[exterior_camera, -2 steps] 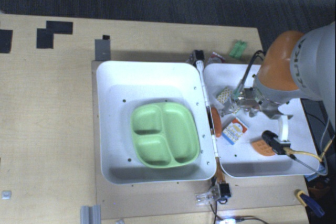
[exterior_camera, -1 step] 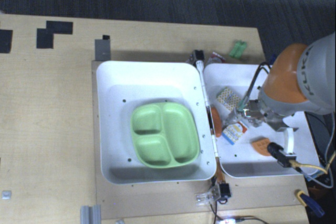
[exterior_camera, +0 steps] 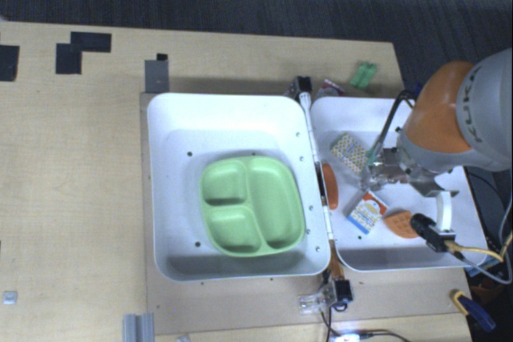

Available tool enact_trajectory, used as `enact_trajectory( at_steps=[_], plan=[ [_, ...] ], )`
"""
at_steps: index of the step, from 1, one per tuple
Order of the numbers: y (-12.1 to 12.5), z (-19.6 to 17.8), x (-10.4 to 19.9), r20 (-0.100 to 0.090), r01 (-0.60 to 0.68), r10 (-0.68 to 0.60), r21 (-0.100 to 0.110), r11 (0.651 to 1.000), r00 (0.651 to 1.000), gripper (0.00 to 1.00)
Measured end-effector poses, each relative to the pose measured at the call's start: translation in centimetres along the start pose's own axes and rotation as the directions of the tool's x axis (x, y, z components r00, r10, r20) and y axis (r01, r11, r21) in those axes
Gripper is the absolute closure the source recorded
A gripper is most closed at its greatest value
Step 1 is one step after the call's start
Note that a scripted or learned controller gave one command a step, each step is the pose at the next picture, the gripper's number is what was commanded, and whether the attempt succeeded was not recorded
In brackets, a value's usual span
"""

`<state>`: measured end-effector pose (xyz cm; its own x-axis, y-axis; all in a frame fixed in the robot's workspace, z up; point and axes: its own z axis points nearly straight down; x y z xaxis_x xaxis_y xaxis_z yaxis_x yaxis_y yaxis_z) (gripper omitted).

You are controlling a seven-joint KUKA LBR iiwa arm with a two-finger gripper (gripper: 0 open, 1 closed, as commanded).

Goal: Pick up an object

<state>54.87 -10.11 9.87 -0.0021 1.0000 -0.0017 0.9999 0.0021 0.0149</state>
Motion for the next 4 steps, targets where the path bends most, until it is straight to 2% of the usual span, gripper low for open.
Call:
enact_trajectory(
  at_steps=[1, 2, 3, 4],
  plan=[
    [0.0, 0.0, 0.0, 0.0, 0.0, 0.0, 0.001, 1.0, 1.0, 0.0],
    [0.1, -1.0, 0.1, -0.001, 0.002, -0.002, -0.003, 1.0, 1.0, 1.0],
    [0.1, -1.0, 0.1, -0.001, 0.002, -0.002, -0.002, 1.0, 1.0, 0.0],
    [-2.1, 1.1, 1.2, 0.003, -0.005, 0.005, 0.003, 1.0, 1.0, 0.0]
  ],
)
